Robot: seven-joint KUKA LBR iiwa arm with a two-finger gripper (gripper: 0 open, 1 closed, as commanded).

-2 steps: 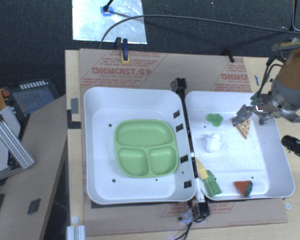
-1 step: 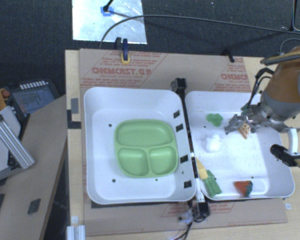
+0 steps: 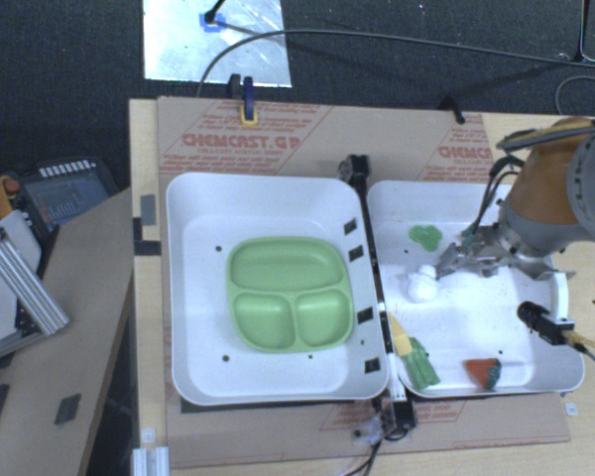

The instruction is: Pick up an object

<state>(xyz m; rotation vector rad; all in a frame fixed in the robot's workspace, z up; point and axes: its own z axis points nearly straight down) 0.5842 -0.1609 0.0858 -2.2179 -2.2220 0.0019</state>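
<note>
White ball [image 3: 421,286] just beside gripper [image 3: 444,263].

You see a green 3-compartment tray [image 3: 286,293] in the left bin [image 3: 193,216]. Above that bin: a yellow-blue clamp [image 3: 246,100], a foil sheet [image 3: 214,26]. Left of it: a pendant [image 3: 61,198].

Arm [image 3: 565,181] cut off at your right edge, small white object [image 3: 421,286] too blurred to identify, red item [image 3: 484,371] in right bin [image 3: 535,380] indistinct, grey device [image 3: 64,196] at left partly cropped, counter [image 3: 79,365] running off bottom edge.
</note>
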